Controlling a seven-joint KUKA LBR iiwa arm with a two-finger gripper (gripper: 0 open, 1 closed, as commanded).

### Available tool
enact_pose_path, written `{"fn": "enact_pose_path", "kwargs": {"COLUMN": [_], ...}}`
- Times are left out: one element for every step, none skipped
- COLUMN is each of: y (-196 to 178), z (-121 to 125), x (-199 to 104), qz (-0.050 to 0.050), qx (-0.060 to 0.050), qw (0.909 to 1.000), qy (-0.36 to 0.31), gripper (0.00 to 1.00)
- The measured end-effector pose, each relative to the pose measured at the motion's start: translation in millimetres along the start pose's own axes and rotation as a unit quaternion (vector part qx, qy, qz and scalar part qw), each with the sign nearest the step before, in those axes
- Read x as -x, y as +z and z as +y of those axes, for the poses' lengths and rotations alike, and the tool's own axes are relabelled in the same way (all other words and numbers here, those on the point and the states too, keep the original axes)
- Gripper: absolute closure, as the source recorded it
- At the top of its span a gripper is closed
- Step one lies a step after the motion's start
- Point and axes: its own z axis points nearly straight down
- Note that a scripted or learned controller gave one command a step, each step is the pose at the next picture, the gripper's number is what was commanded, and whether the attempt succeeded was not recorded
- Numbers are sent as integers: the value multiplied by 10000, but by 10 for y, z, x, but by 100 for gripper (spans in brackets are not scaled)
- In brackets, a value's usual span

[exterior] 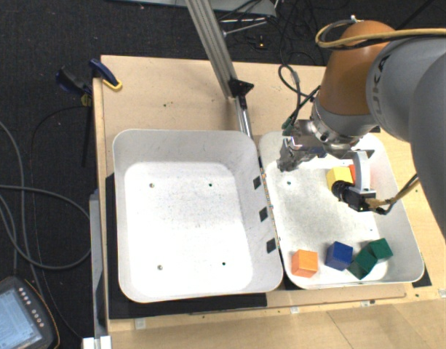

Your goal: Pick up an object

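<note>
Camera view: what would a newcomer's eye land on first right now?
The grey arm with its orange band looms from the right, its tool low over the right bin's far end. Next come the bright blocks: orange, blue and green at the near edge, yellow by the wrist.

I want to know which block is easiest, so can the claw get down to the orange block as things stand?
Probably yes. The orange block sits apart from the blue block near the right bin's front edge, with bare floor behind it. The claw hangs over the same bin's far end.
</note>
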Motion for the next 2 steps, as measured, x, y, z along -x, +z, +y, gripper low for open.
{"fn": "enact_pose_path", "kwargs": {"y": [-185,-132], "z": [157,329], "x": [-550,-1071], "qz": [3,2], "qx": [11,2], "qw": [10000,10000], "qy": [-1,5], "gripper": [100,100]}}
